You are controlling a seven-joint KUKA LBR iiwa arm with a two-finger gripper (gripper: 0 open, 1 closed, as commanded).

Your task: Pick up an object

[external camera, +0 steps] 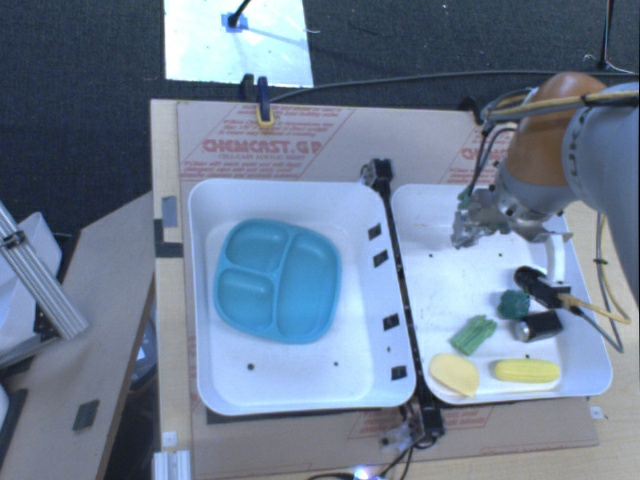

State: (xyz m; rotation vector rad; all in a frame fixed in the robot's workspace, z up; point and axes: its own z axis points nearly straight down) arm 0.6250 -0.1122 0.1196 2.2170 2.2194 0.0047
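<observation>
arm (560, 143) bent over right bin (440, 268), fingers (466, 230) down

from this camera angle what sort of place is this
Likely a robot grasping lab bench: a grey arm with an orange band, two shallow white bins, and small toy-like objects such as a yellow oblong piece.

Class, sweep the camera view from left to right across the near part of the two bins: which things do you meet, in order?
Blue divided plastic plate → pale yellow flat rounded piece → green ridged block → yellow corn-shaped toy.
</observation>
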